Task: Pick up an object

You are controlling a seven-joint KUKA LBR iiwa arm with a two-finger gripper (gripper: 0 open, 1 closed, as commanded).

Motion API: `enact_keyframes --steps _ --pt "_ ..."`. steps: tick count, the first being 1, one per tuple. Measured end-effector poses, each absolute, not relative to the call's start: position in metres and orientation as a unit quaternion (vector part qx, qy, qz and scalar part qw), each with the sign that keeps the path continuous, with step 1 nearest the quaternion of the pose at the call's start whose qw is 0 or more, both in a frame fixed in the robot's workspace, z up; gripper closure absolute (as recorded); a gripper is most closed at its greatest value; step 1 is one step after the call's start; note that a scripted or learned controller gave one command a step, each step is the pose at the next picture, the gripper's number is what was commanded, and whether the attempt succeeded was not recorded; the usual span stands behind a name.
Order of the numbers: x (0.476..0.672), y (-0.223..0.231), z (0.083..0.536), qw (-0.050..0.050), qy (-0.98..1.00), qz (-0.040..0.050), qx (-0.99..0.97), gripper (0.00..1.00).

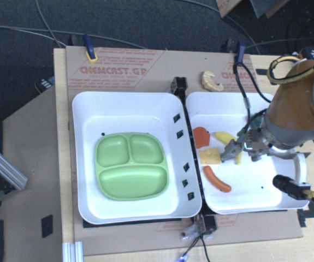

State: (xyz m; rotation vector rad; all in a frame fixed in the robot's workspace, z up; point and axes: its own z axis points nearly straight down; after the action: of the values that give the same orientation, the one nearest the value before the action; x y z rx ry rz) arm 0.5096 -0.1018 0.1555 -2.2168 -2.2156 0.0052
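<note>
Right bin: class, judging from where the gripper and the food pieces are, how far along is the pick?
Done: the gripper has reached the right bin, beside the yellow wedge. In hand: nothing visibly between its fingers. Left: gripping and lifting; the wedge, orange piece, banana and sausage all lie on the floor.

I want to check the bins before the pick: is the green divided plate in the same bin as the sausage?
No. The green divided plate lies in the left bin, while the sausage lies in the right bin.
</note>
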Motion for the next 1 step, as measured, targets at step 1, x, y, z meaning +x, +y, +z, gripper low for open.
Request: enact_keyframes --steps 1 --pt "0.514 -0.1003 0.0936 0.004 -0.707 0.0014 -0.707 0.0"
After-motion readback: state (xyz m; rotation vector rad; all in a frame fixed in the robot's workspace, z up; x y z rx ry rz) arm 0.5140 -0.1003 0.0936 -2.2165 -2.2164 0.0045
